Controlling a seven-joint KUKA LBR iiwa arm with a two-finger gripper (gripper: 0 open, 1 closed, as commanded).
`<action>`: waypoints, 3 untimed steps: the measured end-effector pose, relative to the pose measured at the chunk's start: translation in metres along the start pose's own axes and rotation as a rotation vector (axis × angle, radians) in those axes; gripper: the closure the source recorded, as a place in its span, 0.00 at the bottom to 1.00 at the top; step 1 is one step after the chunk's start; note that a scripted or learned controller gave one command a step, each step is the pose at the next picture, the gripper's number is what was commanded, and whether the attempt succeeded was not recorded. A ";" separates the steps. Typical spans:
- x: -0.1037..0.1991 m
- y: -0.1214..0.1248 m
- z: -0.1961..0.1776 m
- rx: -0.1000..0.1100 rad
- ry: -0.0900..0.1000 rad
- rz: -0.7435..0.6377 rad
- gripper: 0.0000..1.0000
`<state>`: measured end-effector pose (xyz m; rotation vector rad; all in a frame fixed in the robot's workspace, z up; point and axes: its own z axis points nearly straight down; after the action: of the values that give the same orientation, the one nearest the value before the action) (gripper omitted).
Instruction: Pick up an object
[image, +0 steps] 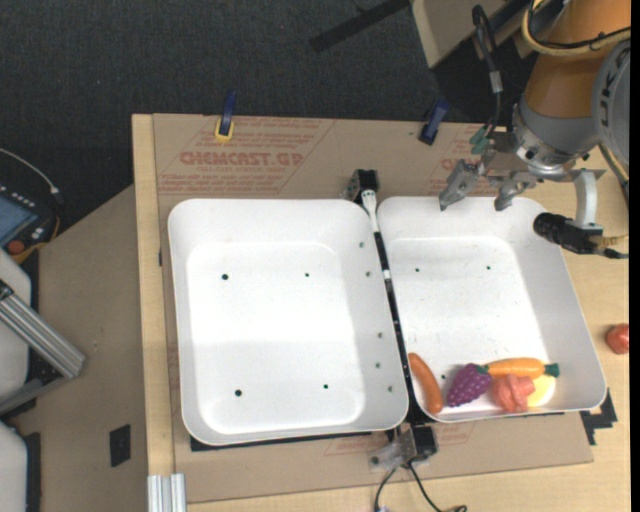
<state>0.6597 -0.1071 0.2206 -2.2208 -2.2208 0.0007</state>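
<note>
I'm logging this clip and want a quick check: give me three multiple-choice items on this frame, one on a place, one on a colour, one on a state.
1. Where do the toy foods lie?
A. left bin
B. right bin, near edge
C. on the cardboard

2. What colour is the grape bunch?
A. purple
B. green
C. blue

3. How are the fingers of the gripper?
A. shut on the carrot
B. shut on nothing
C. spread apart, holding nothing

Answers: 1 B, the toy foods cluster along the near edge of the right bin. 2 A, the grape bunch is purple. 3 C, the gripper hangs over the bin's far edge with its fingers apart.
</note>
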 end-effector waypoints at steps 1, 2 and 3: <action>0.003 -0.044 0.083 0.011 0.002 0.002 0.00; 0.019 -0.081 -0.017 -0.007 -0.001 -0.001 0.00; -0.029 -0.155 -0.055 0.000 -0.001 0.007 0.00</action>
<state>0.5043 -0.1361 0.2757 -2.2298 -2.2132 0.0022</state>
